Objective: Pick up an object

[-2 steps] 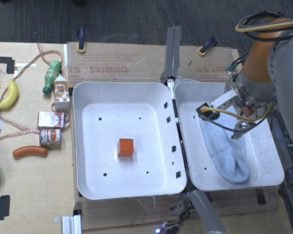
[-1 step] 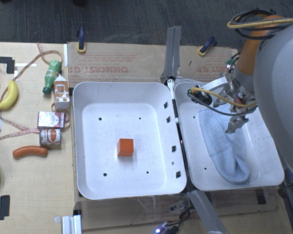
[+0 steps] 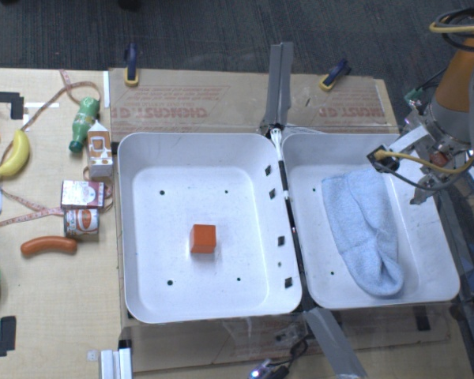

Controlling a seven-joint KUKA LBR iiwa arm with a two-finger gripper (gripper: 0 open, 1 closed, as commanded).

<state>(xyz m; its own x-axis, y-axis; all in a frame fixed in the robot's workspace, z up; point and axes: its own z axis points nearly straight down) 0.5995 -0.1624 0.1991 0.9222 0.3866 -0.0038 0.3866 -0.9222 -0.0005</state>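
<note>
The jaws [image 3: 434, 181] hang over the right edge of the right bin [image 3: 300, 212], just beside the upper end of the pale blue towel [image 3: 367, 231]; whether they are spread or pressed together cannot be told, since cables and wrist hardware crowd that spot. Nothing shows between them. Above them the grey arm with its orange band [image 3: 458, 81] rises toward the top right corner.

The towel lies crumpled lengthwise in the right bin, running from near the jaws down toward the bin's lower right corner. To the left of the towel, across the divider where the two bins meet, sits the left bin [image 3: 134, 235], and an orange block [image 3: 203, 238] rests flat on its floor, slightly below the middle, well apart from the jaws.

Farther left of the towel, beyond the left bin, the worktop [image 3: 39, 290] carries a banana [image 3: 12, 155], a green bottle [image 3: 83, 121], a small carton [image 3: 99, 153], a can [image 3: 81, 222] and a sausage [image 3: 48, 246].
</note>
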